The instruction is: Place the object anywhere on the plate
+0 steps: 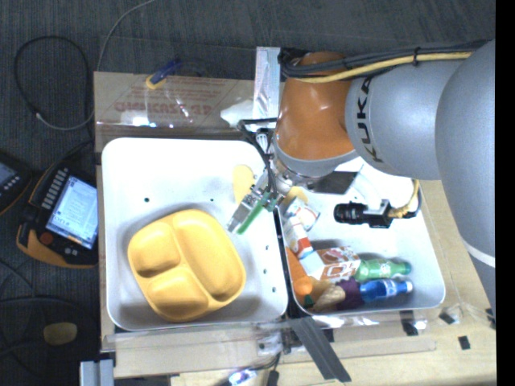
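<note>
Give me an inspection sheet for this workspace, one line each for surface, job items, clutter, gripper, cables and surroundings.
Surface: left white bin and right white bin side by side on the bench.
Job's things: yellow sectioned plate in the left bin; green object at the gripper, near the divider, not on the plate.
Clutter: bottles and packets piled in the right bin.
Gripper: over the left bin's right edge; grip unclear.
Cables: yellow and black cables along the arm; thin wire on the floor.
Surroundings: handheld pendant left of the bench.
</note>
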You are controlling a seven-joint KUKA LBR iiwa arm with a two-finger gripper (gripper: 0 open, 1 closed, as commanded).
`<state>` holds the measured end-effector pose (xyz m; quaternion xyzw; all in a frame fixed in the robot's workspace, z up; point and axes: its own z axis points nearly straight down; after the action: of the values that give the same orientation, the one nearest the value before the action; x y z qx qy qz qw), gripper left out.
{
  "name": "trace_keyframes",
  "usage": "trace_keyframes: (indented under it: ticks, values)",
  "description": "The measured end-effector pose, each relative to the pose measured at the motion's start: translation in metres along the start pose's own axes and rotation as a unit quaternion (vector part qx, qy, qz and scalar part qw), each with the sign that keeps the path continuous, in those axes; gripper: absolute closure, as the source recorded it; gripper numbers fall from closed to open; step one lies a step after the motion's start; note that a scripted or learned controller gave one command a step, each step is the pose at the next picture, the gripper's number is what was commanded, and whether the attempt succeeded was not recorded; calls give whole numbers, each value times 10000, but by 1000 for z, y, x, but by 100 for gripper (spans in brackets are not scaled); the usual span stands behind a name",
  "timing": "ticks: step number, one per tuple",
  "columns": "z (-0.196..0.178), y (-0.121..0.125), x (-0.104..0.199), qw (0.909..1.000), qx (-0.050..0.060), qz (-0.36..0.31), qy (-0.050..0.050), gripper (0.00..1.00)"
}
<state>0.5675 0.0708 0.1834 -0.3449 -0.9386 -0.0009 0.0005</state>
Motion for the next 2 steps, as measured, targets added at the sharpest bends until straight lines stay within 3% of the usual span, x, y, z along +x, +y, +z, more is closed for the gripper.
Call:
trace_keyframes:
  ticks: [1,2]
  values:
    - [0,8,-21,9930,2,-1183,-10,100]
    - [61,-2,67,9999,-22,168,-5,100]
